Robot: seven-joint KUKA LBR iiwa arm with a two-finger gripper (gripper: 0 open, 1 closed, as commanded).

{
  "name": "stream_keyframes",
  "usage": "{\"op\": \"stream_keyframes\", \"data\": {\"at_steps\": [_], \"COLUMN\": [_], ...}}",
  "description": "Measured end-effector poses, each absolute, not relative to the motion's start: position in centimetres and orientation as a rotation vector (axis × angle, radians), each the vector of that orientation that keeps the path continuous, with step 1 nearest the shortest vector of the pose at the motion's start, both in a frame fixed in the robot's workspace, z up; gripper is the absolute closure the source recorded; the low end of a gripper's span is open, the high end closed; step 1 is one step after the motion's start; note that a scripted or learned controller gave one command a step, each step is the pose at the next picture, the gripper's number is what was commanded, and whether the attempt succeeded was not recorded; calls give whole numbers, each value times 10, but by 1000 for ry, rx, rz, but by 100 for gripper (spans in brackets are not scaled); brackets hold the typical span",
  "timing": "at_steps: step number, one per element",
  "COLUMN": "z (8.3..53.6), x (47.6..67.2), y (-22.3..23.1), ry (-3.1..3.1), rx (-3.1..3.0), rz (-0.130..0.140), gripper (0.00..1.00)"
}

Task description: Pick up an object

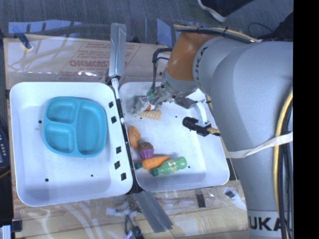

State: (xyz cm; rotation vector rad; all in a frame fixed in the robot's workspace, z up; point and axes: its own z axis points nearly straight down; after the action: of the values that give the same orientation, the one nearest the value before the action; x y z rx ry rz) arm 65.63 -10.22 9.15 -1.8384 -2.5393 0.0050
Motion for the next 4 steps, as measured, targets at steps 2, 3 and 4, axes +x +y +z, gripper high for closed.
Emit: {"op": "stream_keyframes", "data": {"at_steps": [2,3,4], "z": [91,91,91], "x": [484,477,477], "y": [-125,-124,-109], "ry": [-2659,-2479,-2264], "rx": [-1665,-1921,-2176], "rz": [1,0,0], "gripper": [0,0,0]}}
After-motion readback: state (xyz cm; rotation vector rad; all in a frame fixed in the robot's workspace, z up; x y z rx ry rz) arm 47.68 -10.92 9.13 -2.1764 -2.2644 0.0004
